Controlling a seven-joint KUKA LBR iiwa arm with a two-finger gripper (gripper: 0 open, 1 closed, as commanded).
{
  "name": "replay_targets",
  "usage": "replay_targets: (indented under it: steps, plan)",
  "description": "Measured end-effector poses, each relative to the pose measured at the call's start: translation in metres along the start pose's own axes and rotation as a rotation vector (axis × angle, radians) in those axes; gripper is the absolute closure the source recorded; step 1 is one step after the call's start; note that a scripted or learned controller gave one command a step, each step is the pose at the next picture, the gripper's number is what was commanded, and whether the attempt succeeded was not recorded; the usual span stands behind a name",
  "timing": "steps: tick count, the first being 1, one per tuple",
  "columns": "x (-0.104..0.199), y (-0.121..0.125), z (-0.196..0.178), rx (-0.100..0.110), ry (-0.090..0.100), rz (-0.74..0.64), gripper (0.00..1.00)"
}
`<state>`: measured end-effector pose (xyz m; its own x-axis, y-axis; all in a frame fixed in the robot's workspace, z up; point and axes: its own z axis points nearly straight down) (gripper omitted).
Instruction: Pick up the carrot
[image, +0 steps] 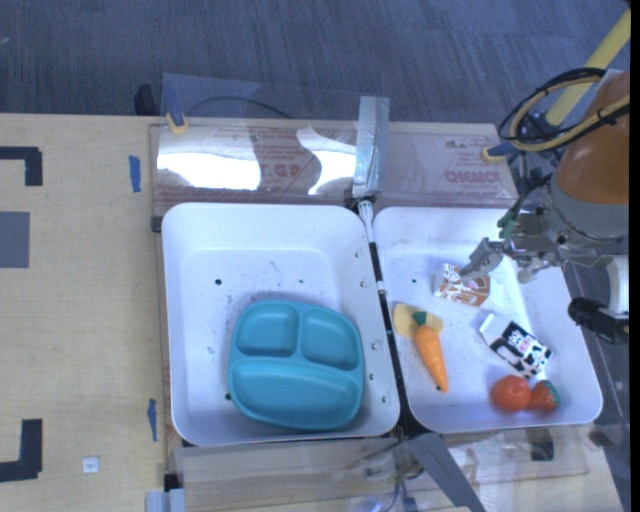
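A red tomato (513, 393) and a black-and-white carton (517, 346) are seen nearest, below the gripper (497, 252). The carrot (432, 353) lies loose in the right bin (470, 418), down and left of the jaws, beside a yellow piece (404, 319). A small packet (462, 285) sits just under the fingers. Whether the jaws are open cannot be told. The grip is best centred across the carrot's body.

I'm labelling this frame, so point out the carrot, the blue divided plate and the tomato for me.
carrot (432, 358), camera view, middle of its orange body.
blue divided plate (297, 402), camera view, its front rim.
tomato (511, 393), camera view, centre of its red skin.
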<state>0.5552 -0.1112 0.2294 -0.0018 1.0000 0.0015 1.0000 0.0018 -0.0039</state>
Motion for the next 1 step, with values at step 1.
replay_targets:
  steps: [1]
  plan:
    - [0.0146,-0.0591,0.1421,-0.01,-0.002,-0.224,0.0]
